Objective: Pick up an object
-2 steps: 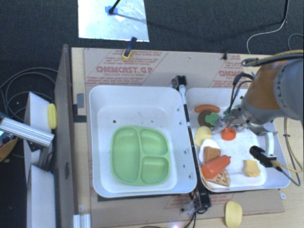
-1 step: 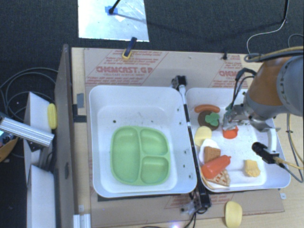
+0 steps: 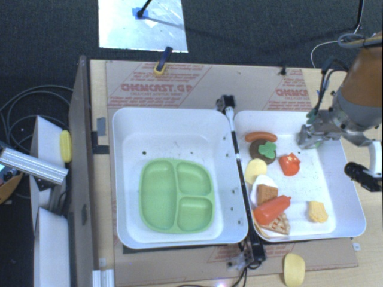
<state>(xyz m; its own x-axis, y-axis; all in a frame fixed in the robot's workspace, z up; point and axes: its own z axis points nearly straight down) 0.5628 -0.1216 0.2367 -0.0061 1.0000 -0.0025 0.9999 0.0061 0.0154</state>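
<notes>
The right bin (image 3: 347,178) holds several toy foods: a sausage (image 3: 261,137), a green piece on a brown disc (image 3: 264,150), a red piece (image 3: 289,164), a pale yellow fruit (image 3: 255,170) and a yellow chunk (image 3: 317,211). A small white plate (image 3: 258,190) at the bin's front left carries a bread slice (image 3: 267,193), a long red-orange piece (image 3: 272,207) and a waffle-like wedge (image 3: 277,224). My gripper (image 3: 310,136) hangs low over the bin's back right part, just right of the red piece and apart from it. Nothing shows between its fingers.
The left bin (image 3: 128,136) holds a green divided plate (image 3: 177,195). A yellow toy (image 3: 293,268) lies on the bench in front of the right bin. A black part (image 3: 362,176) juts in over the right bin's right rim.
</notes>
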